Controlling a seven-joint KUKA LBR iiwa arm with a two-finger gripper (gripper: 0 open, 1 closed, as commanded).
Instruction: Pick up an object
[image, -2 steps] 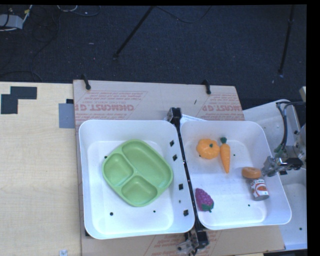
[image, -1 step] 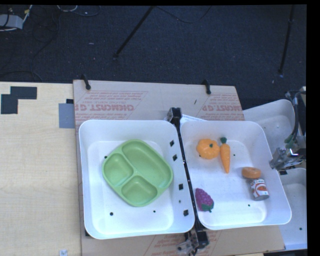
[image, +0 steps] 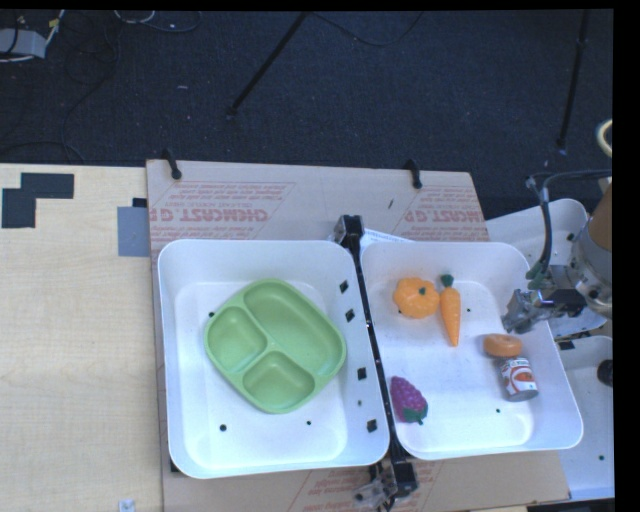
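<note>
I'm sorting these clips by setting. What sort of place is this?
Probably a robot lab bench: two white bins clamped to cardboard, toy food like a carrot and a can, and cables on dark carpet behind.

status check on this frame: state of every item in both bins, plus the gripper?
green divided plate: flat in the left bin, compartments bare
toy pumpkin: right bin, beside the carrot
toy carrot: lying flat, green top pointing away
orange oval toy: lying just above the can
small can: tipped on its side
purple grapes: lying near the bin divider
gripper: over the right bin's right edge, holding nothing visible
</note>
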